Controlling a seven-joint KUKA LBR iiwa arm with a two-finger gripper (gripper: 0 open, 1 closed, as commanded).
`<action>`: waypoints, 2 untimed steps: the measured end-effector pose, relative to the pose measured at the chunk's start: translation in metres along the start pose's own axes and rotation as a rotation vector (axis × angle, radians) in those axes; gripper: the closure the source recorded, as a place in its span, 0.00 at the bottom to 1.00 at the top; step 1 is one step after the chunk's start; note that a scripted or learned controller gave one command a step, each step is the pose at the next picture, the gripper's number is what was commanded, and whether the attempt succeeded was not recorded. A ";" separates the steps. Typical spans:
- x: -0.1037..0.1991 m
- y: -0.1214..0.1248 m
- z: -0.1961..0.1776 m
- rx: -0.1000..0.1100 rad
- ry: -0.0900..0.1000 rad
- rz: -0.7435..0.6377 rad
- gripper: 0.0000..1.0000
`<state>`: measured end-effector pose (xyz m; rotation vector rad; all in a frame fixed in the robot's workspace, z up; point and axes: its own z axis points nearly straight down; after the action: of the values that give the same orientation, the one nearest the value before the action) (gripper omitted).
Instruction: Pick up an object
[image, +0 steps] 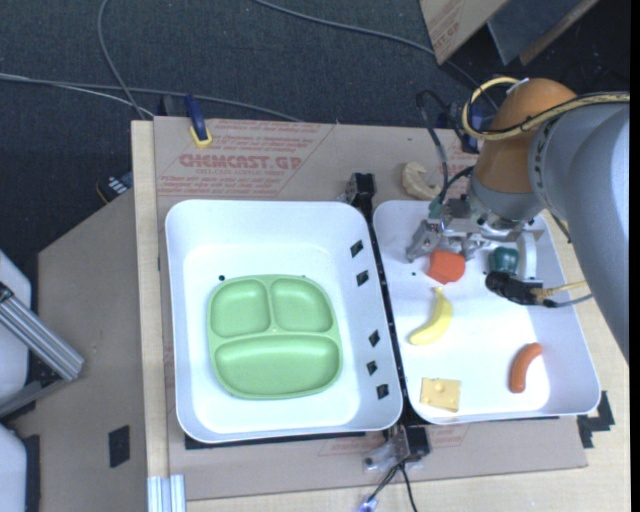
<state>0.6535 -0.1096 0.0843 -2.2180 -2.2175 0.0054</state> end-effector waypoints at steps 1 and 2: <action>0.000 0.000 -0.001 -0.003 0.000 0.000 0.00; 0.000 0.001 -0.013 -0.006 0.000 0.000 1.00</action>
<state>0.6547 -0.1092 0.0971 -2.2213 -2.2203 -0.0010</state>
